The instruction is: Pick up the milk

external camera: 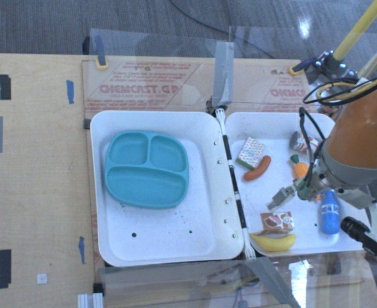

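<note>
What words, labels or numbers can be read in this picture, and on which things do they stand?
"CHEMCAST GP": red print on the clear sheet behind the left bin, faint, so my reading is unsure.
Red print on the sheet behind the right bin: too blurred to read.
Small carton and packet: printing too small to read.

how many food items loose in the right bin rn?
5 clearly: carton at upper left, sausage just below it, packet and banana at the near edge, blue bottle at right. An orange piece shows by the arm, which may hide more.
</note>
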